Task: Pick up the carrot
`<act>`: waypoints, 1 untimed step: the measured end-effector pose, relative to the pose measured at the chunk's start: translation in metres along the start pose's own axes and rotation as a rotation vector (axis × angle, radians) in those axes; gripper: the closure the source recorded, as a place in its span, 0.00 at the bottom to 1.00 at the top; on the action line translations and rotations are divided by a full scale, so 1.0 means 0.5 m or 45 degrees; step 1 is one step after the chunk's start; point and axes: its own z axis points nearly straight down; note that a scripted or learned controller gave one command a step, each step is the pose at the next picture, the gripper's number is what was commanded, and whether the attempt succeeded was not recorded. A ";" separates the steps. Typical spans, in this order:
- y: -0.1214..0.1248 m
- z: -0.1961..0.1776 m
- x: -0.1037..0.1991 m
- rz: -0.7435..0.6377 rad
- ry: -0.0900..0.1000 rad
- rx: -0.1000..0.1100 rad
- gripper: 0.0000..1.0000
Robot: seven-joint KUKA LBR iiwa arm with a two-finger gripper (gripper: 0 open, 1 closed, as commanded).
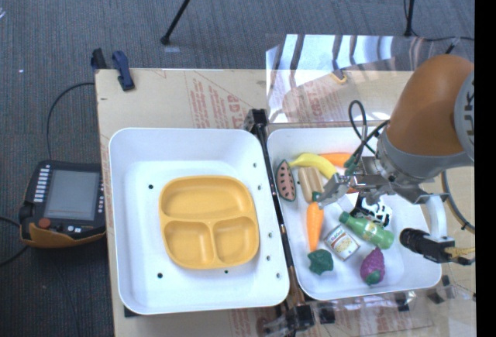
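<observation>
Camera view: grey arm w/ orange band (431, 115) comes in from right, over right-hand shallow white bin (431, 269). End effector (347, 185) sits low in that bin, above its middle; can't tell its state, parts too small and dark. Nothing seen held. Orange tapered plastic carrot (313, 225) lies in right bin, left of centre, roughly upright in frame, just below-left of end effector, apart from it. Around it: yellow banana (311, 163) and watermelon slice (287, 180) above, green broccoli piece (320, 262) below, small labelled tin can (341, 242) to its right, green bottle (368, 229) further right, purple eggplant-like toy (373, 266) lower right. Left-hand white bin (128, 165) holds yellow three-compartment plate (208, 221). Both bins on cardboard-topped worktop (201, 95). Black/orange teach pendant (63, 202) on floor at left.
</observation>
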 end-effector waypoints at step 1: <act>0.000 0.265 -0.034 0.238 0.001 -0.005 0.00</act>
